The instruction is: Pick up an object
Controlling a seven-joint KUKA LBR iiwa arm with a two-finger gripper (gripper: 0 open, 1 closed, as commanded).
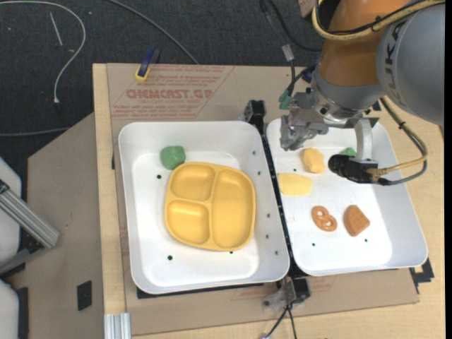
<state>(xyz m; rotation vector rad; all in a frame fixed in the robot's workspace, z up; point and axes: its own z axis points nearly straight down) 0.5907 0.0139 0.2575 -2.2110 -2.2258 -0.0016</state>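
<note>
Where the cardboard sheet [205,90] shows beyond the far edge of the bins, you can read red print, "CHEMCAST GP", with smaller red lines beneath it too fine to make out; a small blue and yellow clip [147,63] sits at that far edge. You see both bins resting on this cardboard, which lies on a dark carpeted floor [42,90] crossed by thin white cables [63,41] at the far left. A metal rail [28,217] angles in at the left edge, and a black cable [279,23] runs at the far side toward the arm. In the left bin [134,189] you have a yellow divided tray [210,205] with three compartments, and a green lump [171,155] just beside its far left corner. In the right bin [402,232] you find a small yellow piece [313,160], a pale yellow piece [294,183] nearer you and to its left, a pretzel [324,218], and an orange-brown piece [357,219] just right of the pretzel. A bit of green [349,151] shows by a black cylindrical part on the arm. The gripper [296,136] hangs over the far left part of the right bin, just beyond the small yellow piece; you cannot tell whether it is spread or closed, and nothing shows gripped in it.
</note>
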